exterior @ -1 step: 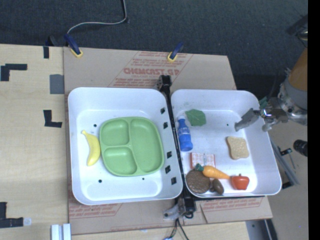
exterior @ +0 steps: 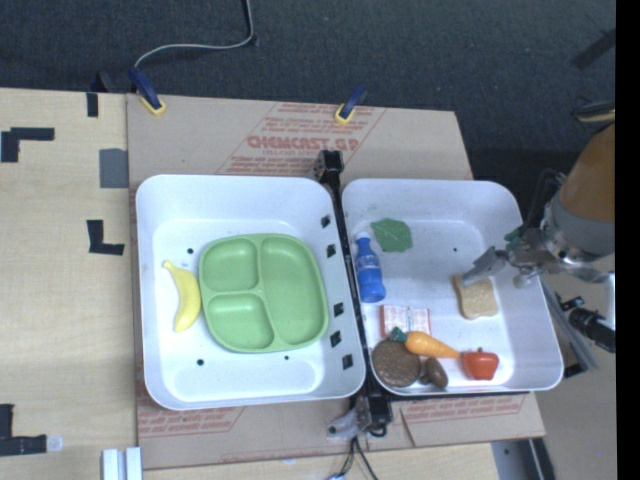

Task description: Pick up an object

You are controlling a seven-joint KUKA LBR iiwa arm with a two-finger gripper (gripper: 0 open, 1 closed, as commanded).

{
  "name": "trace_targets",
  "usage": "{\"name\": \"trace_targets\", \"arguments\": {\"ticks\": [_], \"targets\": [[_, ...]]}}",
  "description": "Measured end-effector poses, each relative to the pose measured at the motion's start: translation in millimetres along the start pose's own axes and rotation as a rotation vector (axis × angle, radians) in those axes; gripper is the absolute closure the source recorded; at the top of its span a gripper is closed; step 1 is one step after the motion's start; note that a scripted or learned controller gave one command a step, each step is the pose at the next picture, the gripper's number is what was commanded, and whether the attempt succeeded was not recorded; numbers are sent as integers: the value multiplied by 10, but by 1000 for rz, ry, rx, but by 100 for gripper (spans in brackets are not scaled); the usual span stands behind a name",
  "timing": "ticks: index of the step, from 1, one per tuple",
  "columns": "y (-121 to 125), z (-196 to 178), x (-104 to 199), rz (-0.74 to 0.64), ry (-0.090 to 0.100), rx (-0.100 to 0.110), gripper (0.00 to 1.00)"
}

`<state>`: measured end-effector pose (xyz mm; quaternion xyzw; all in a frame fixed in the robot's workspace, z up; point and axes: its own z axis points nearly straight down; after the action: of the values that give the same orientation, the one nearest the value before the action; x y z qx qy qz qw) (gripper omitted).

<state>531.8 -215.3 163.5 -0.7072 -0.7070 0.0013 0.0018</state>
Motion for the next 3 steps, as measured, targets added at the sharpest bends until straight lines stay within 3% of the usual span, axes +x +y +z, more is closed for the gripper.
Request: {"name": "trace_targets", "arguments": {"ticks": [1, 2, 3], "targets": [[90, 748, 104, 1, -6, -10, 0], [542, 623, 909, -3, 0, -4, 0], [1036, 729, 1133, 0, -10, -14, 0]]}}
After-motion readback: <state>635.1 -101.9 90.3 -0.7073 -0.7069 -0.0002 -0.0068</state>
